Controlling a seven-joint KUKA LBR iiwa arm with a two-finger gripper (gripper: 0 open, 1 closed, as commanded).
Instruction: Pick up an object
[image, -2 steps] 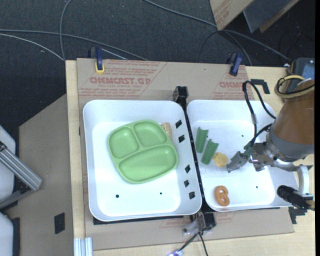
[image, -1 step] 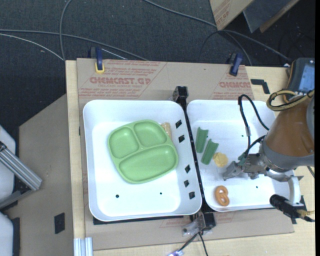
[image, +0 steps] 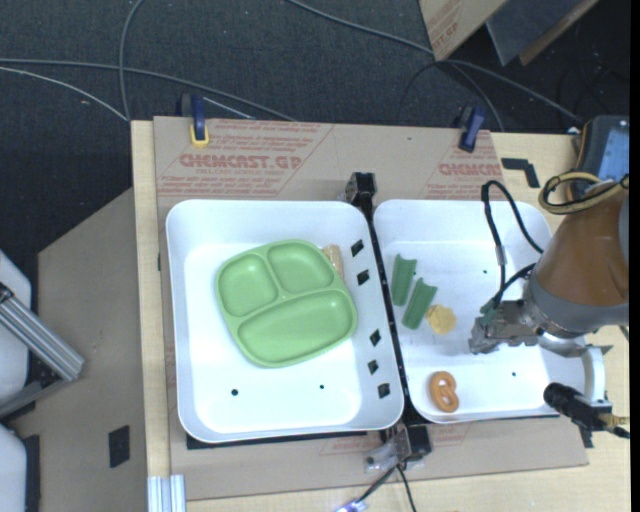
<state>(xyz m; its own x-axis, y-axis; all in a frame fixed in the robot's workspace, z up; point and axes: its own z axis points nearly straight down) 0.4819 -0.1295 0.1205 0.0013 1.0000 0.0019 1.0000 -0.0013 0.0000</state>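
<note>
My gripper (image: 487, 333) hangs low over the right bin (image: 470, 225), just right of a small yellow object (image: 441, 320). Two green pieces (image: 411, 291) lie side by side in the left part of that bin. An orange pretzel-shaped object (image: 443, 391) rests near the bin's front edge, below and left of the gripper. The arm's orange band and grey wrist cover the bin's right side. Nothing shows between the gripper's tips.
The left bin (image: 200, 390) holds a green divided plate (image: 287, 301) with a small tan item (image: 333, 260) at its upper right edge. A black divider (image: 375, 290) runs between the bins. Blue clamps (image: 198, 118) hold the cardboard base at the back.
</note>
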